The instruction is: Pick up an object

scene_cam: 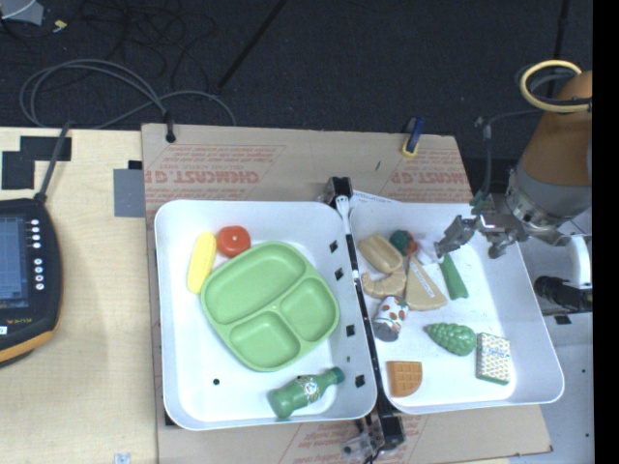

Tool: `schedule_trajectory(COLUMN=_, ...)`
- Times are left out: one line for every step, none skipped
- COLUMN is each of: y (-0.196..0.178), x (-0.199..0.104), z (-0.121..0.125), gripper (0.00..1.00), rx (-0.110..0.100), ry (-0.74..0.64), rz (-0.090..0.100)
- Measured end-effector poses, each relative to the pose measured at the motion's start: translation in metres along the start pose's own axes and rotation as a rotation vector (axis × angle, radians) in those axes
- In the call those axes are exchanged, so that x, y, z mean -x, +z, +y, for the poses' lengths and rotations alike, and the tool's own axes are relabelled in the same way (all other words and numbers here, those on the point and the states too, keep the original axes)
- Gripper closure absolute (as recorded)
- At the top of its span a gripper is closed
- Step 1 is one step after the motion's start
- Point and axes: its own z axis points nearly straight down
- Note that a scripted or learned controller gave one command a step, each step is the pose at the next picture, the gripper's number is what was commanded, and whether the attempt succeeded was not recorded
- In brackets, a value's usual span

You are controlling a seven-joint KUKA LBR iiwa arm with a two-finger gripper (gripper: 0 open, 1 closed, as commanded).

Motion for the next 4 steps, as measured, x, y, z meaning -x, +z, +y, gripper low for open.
schedule_trajectory(y=-0.024, x=-0.100, z=-0.097, gripper=0.00, rx=-0.007, ry=-0.005, rz=0.006)
schedule_trajectory(y=-0.032, x=-0.094, z=-0.094, gripper=1.00, rx=-0.007, ry=0.002, rz=0.002)
schedule_trajectory(y=0.018, x=-0.151, z=-0.042, gripper=1.00, rx=-0.004, ry=-0.004, rz=0.002)
schedule_trajectory(y=-0.142, x=-0.164, z=-0.048, gripper=1.00, rx=0.016, ry=-0.002, rz=0.001)
